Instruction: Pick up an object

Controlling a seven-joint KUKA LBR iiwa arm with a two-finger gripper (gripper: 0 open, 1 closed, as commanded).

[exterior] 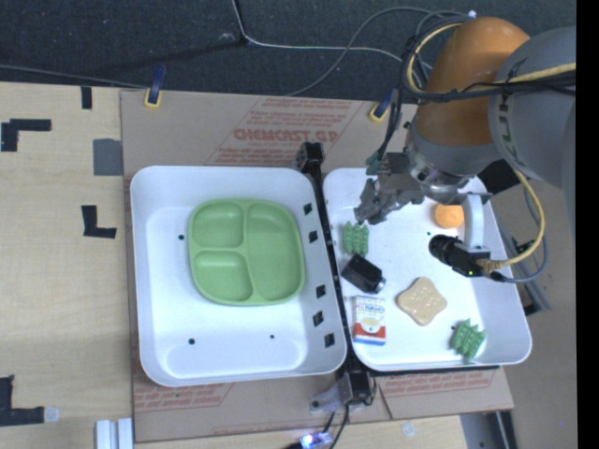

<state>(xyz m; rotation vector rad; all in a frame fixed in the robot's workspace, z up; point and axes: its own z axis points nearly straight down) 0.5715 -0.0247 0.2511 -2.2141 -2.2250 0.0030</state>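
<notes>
A: So, from the overhead camera, where is the arm?

B: It reaches in from the right, its orange band (473,59) high over the right bin (510,340). The gripper (370,209) hangs over that bin's upper left part, close to the divider between the bins.

A: Is it holding anything?

B: Nothing shows between its tips, and whether they stand wide or narrow I cannot tell; they are dark and bunched together from this angle.

A: What lies nearest it?

B: A small green toy (355,239) just below the tips, by the bin's left wall. Below that sits a black block (362,273), tilted, then a small carton with red and blue print (370,320) near the front edge.

A: And the rest of that bin?

B: A tan biscuit-shaped piece (420,301) in the middle, a second green toy (467,339) at the front right corner, and an orange ball (449,215) partly hidden behind the wrist.

A: The left bin?

B: The left bin (154,279) holds a green divided plate (247,252), lying flat near its centre, well apart from the gripper.
</notes>
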